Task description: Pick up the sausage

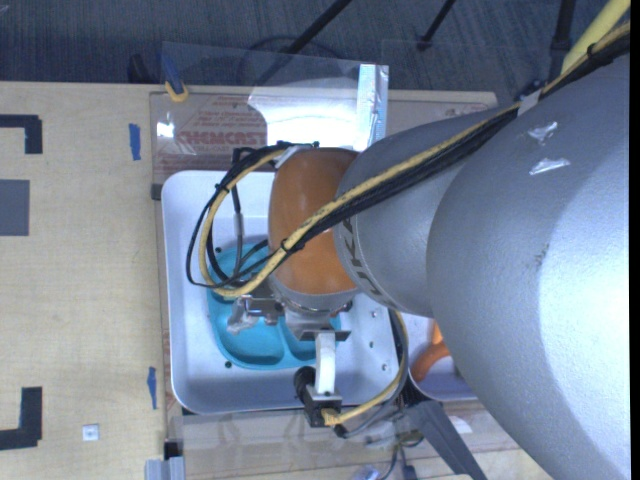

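Grey arm bulk is lowered over the left white bin, hiding the tool; its opening cannot be told. Blue ware lies beneath it. No sausage can be made out; locating it seems required before any lift.

You were looking at a robotics lab, not a home or a shop. A large grey arm with an orange band and loose yellow and black cables reached over a shallow white bin on a pale plywood bench. Blue tape marks and black squares (likely calibration or placement marks) dotted the bench on the left. At the far side, black stand legs stood on dark carpet.
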Available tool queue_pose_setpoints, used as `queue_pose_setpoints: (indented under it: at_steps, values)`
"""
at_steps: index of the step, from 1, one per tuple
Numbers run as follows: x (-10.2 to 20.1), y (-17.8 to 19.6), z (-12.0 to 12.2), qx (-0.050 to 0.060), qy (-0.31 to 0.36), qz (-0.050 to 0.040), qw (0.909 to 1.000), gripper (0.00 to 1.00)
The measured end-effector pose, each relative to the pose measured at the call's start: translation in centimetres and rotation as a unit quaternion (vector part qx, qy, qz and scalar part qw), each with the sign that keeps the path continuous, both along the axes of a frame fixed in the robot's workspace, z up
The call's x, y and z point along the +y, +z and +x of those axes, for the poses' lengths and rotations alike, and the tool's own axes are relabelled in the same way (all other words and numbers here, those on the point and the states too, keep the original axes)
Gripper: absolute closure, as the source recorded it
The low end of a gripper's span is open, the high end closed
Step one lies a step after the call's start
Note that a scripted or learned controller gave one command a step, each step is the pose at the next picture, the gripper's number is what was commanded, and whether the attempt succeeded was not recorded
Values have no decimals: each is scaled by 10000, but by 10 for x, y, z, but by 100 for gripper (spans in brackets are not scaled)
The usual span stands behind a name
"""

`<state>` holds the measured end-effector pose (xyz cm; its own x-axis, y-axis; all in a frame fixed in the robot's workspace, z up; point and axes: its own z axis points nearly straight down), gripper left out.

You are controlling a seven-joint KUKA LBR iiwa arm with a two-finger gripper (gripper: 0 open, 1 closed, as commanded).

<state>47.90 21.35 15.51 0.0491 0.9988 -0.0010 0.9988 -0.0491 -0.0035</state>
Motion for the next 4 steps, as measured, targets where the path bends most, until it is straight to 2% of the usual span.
queue_pose_setpoints:
  at_steps: [1, 2, 3, 4]
  values:
    - [2, 29, 0, -8, 1854, 7, 9827, 0]
    - [1, 37, 1, -4, 1836, 6, 9830, 100]
    - [-49, -11, 0, 11, 3193, 16, 9477, 100]
    - [-4, 26, 13, -20, 4860, 16, 8740, 100]
